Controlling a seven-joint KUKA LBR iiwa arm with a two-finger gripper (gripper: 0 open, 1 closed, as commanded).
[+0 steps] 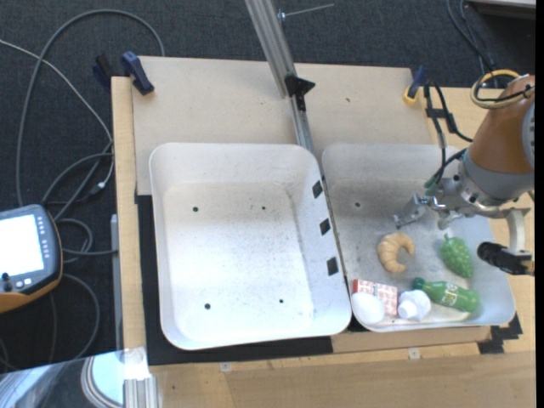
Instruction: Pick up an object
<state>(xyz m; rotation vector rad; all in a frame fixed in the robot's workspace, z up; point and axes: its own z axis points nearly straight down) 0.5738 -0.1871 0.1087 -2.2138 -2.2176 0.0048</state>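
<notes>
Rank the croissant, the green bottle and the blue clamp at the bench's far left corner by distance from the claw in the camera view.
1. Croissant: right bin, just below and left of the claw.
2. Green bottle: lying along that bin's near edge.
3. Blue clamp: far left corner of the bench, beyond the left bin.

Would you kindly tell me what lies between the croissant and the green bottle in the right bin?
In the camera view, only bare bin floor lies between the croissant and the green bottle.

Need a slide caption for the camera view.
Claw hovers in the right bin above a croissant, grapes and a green bottle.
</notes>
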